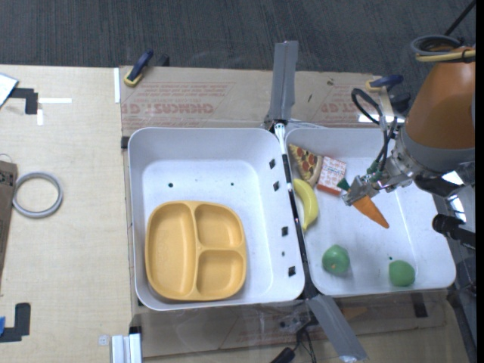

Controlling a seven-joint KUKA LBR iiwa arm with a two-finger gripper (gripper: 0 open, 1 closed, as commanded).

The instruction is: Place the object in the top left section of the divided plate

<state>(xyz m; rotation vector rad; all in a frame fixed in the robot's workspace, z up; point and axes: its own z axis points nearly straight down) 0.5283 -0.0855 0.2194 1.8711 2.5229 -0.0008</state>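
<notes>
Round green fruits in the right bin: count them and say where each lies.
2. One round green fruit lies near the right bin's front wall, below the yellow banana; the other sits toward its front right corner. None seems hidden.

This is a robot lab or test cell, not a home. The tabletop [60,278] is pale wood with flattened cardboard [212,100] taped under two shallow white bins [140,203], clamped by a blue spring clamp [138,66] well to the left of the tool [361,190]. A roll of tape [34,194] lies far left of the tool on the bare wood, with black tape marks [27,99] nearby. Just below and left of the tool sit plastic toy foods [336,261]. Dark grey carpet [227,13] lies beyond the tabletop, and the industrial arm [442,104] trails black cables [367,104].
</notes>
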